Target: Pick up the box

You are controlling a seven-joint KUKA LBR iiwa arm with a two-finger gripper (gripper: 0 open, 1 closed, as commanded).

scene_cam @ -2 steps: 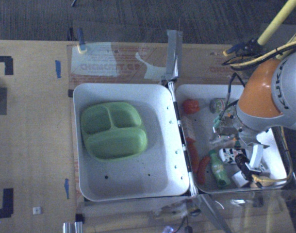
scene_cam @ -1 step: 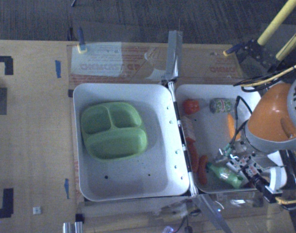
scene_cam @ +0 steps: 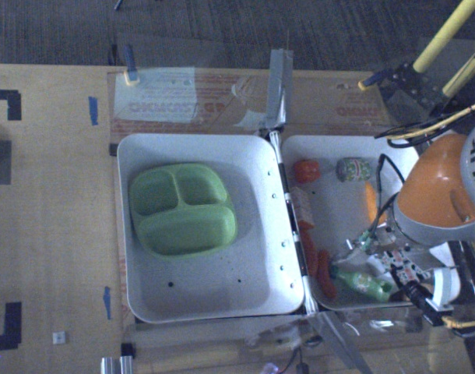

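Observation:
In the right bin (scene_cam: pixel 331 153), a pale, box-like item (scene_cam: pixel 300 206) lies along the left wall; it is small and hard to make out. My gripper (scene_cam: pixel 365 245) hangs low over the bin's front right part, below the orange band (scene_cam: pixel 434 190), to the right of that item and apart from it. A green bottle (scene_cam: pixel 365 285) lies just in front of the gripper. Nothing shows between the gripper's tips.
The right bin also holds a red round object (scene_cam: pixel 305 170), a small can (scene_cam: pixel 353 168) at the back, and red elongated pieces (scene_cam: pixel 321 273) near the front left. A green divided plate (scene_cam: pixel 183 209) sits in the left bin (scene_cam: pixel 222 287). Cables trail by the wrist.

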